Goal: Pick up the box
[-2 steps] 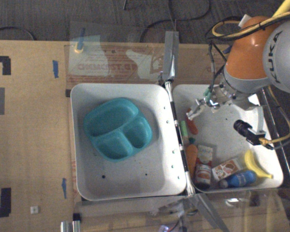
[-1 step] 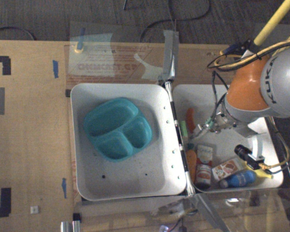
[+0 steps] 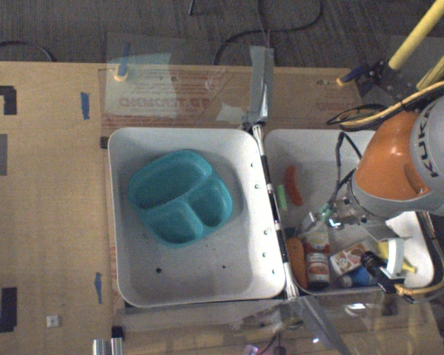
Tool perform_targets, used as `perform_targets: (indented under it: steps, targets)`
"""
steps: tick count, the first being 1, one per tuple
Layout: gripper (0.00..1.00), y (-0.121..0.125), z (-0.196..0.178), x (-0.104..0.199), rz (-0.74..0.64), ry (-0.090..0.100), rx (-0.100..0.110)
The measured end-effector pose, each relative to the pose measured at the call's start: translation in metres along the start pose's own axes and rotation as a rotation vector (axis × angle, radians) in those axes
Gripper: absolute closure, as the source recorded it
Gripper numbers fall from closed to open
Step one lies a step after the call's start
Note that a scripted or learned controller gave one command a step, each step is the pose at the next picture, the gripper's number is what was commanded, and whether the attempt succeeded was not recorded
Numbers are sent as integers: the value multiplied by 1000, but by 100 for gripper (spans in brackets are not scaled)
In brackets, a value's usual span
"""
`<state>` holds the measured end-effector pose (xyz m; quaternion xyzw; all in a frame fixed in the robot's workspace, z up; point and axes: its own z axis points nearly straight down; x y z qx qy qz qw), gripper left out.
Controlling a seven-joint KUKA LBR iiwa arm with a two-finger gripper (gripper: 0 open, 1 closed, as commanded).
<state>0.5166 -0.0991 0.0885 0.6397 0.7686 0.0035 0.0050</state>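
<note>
One camera fixed above the bench (image 3: 44,198), looking down at a slant; both white bins (left bin (image 3: 126,198), right bin (image 3: 311,154)) fit in frame; the arm (image 3: 399,161) enters from the right.

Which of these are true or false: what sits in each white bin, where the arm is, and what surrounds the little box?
1. The teal divided plastic plate lies in the left white bin. True.
2. The grey arm with the orange band hangs over the left bin. False: it is over the right white bin.
3. The small red and white cardboard box lies in the right bin, near its front edge. True.
4. The teal plate has a single undivided well. False: it shows three compartments.
5. The small box lies alone in its bin. False: a red-labelled jar, a red sausage-shaped item and other small things share that bin.
</note>
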Motion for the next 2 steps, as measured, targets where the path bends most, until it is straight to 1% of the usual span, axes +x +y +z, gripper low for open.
perform_targets:
  steps: [1, 2]
  targets:
    - [0, -33, 0, 0, 140, 0, -2]
    - [0, -10, 0, 2, 147, -2, 4]
